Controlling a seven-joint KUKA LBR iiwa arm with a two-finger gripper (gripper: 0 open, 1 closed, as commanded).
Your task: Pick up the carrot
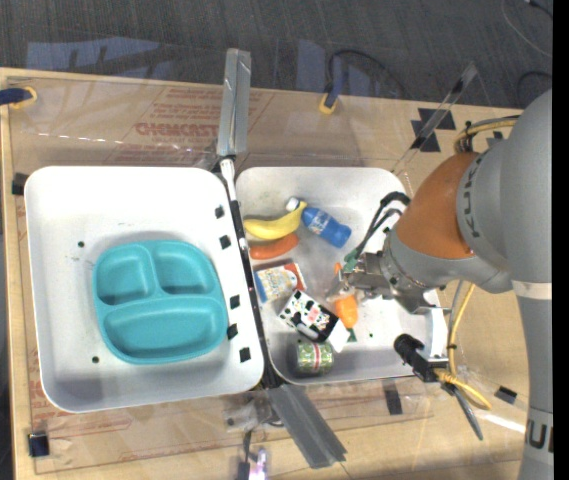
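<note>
I have the end effector (354, 280) poised over the carrot (347, 311); grip state indeterminate; next, descend and close.

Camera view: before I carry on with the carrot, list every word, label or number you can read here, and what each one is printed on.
"CHEMCAST", red and mirrored, repeated on the clear sheet over the bench behind the bins.
"KU", partly cut off, on the grey arm beside its orange band.
Small carton in the right bin: has print, too small to read.
Can: label blurred, unreadable.
Blue bottle: no legible text.
</note>
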